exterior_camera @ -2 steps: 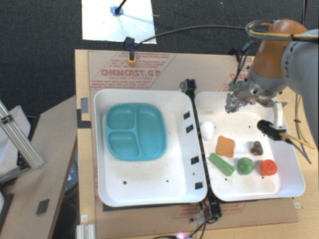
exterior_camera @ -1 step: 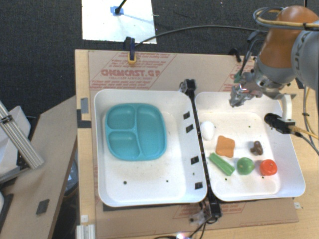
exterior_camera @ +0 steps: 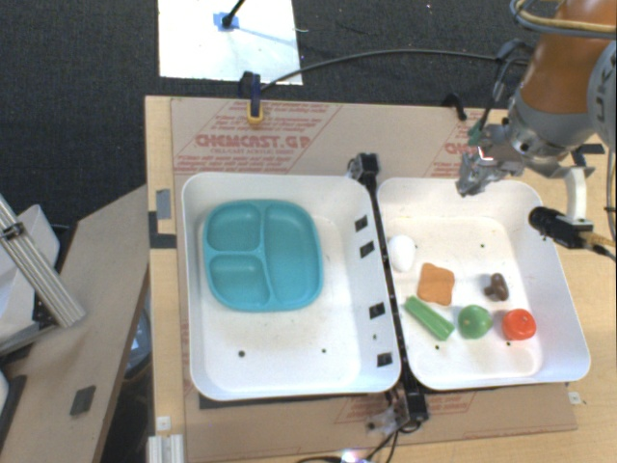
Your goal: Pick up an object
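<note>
Five small items are noted in the right bin [exterior_camera: 549, 258]: white egg-like obj. [exterior_camera: 401, 252], orange block [exterior_camera: 436, 284], green stick [exterior_camera: 428, 317], green ball [exterior_camera: 473, 321], red-orange ball [exterior_camera: 519, 325], plus a brown lump [exterior_camera: 496, 286]. All lie well apart from the pincer [exterior_camera: 473, 179], which is seen above the bin's far rim. Finger gap cannot be told; nothing is seen held. Arm [exterior_camera: 564, 66] is angled in from upper right, wrist pointed down.

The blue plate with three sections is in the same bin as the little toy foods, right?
Not quite. The camera view shows the blue plate alone in the left bin. The little toy foods, like the orange piece and the green ball, are in the right bin.
</note>
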### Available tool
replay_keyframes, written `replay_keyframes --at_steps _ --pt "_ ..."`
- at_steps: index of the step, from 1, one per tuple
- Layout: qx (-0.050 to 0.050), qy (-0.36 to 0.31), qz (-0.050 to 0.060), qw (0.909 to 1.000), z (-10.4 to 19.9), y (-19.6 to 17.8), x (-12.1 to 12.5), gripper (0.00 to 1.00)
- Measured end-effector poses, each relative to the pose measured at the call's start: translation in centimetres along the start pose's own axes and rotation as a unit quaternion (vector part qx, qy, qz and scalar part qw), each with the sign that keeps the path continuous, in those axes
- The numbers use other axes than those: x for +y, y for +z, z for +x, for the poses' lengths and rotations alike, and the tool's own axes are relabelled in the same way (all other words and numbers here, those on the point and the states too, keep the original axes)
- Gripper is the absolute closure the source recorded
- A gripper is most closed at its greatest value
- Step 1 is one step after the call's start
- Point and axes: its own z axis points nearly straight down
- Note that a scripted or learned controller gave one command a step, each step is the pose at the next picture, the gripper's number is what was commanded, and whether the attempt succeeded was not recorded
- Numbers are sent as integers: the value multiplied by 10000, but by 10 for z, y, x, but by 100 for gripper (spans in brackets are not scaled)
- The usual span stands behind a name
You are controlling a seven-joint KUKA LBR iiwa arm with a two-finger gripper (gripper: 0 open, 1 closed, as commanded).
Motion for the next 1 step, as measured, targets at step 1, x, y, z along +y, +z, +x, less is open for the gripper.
replay_keyframes --at_steps 1 --pt "5 -11 14 10000 48 -5 -17 100"
